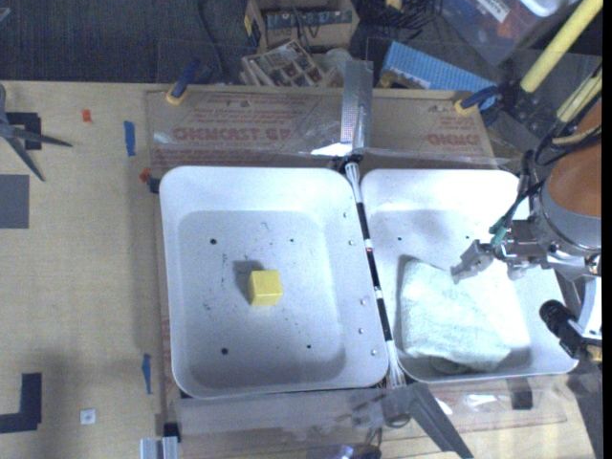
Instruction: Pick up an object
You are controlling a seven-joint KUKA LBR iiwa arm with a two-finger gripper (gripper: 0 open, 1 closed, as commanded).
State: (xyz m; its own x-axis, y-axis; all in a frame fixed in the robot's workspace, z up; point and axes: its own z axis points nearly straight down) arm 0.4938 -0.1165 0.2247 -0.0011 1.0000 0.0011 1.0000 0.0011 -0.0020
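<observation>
Your claw (470, 262) hangs over the white cloth (457, 318) in the right bin (435, 191) — its state I cannot tell — yellow block (266, 287) lies well left.

Two shallow white bins sit side by side on a pale wooden bench (76, 304). The left bin (182, 256) and the right bin (430, 194) meet along a dark seam. Behind them lies a clear plastic sheet (249, 127) with red lettering. Farther back stand a wooden crate (292, 60), a blue corrugated panel (426, 65) and a yellow pole (564, 36).
</observation>
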